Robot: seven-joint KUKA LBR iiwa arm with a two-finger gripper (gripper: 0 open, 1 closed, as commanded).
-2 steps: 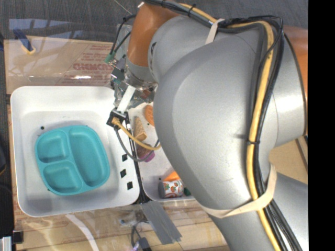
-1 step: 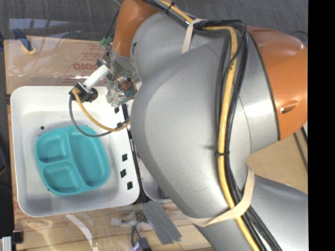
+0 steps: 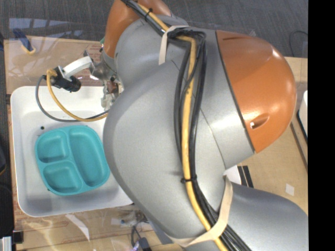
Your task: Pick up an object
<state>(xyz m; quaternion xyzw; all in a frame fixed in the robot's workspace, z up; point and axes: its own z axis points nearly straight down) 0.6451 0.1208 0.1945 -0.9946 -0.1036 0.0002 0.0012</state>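
The grey arm (image 3: 178, 135) fills the centre and right of the frame, blocking the view. At lower left, a teal divided tray (image 3: 70, 160) lies in the white bin (image 3: 23, 140). Gripper (image 3: 110, 90) sits above the tray; its state cannot be told.

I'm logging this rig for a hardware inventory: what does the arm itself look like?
The arm has smooth, rounded grey shells with glossy orange sections. A bundle of yellow and black cables runs along it, held by pale straps. Near the wrist, a yellow cable loops out to a white fitting.
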